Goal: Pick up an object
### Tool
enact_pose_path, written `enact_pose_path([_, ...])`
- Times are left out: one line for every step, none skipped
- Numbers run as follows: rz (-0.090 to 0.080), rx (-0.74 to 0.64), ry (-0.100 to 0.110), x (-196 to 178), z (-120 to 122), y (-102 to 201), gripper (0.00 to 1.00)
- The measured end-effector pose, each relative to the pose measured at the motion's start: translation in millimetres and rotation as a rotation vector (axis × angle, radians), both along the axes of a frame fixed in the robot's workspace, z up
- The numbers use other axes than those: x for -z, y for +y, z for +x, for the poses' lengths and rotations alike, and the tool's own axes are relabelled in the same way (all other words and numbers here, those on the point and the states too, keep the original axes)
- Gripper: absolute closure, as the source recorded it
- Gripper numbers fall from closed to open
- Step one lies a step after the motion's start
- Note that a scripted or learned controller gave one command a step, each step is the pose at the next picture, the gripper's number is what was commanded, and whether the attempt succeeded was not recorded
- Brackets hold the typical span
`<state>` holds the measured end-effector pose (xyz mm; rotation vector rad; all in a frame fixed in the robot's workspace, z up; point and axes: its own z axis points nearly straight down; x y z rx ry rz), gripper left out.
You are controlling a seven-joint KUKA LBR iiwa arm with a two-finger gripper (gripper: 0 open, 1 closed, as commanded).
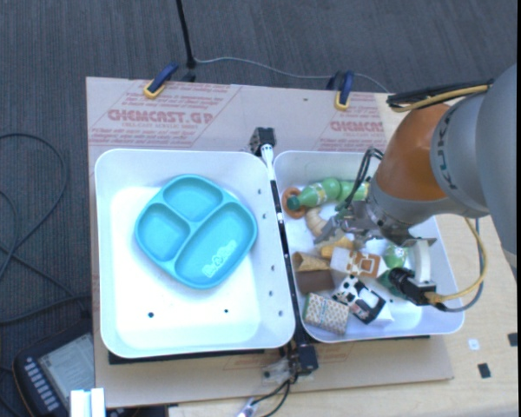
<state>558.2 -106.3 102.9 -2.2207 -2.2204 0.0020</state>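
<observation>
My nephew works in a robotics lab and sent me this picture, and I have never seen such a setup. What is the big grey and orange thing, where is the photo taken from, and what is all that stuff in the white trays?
The big grey and orange thing is a robot arm, reaching in from the right. The photo comes from one fixed camera above the bench, looking down at a slant.

Two shallow white bins sit side by side on a cardboard sheet held by clamps. The left bin holds a light blue plastic plate with three compartments. The right bin holds a jumble of small toys and blocks, among them a green and orange toy and a speckled block.

The arm's two-finger gripper is down among that jumble. Its job is to pick something up, but the arm hides the grip, so I cannot say whether anything is held.
</observation>
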Motion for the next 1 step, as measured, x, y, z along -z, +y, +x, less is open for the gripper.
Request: enact_pose_path([0.000,-0.002,-0.003,-118.0,-4.0,51.2,1.00])
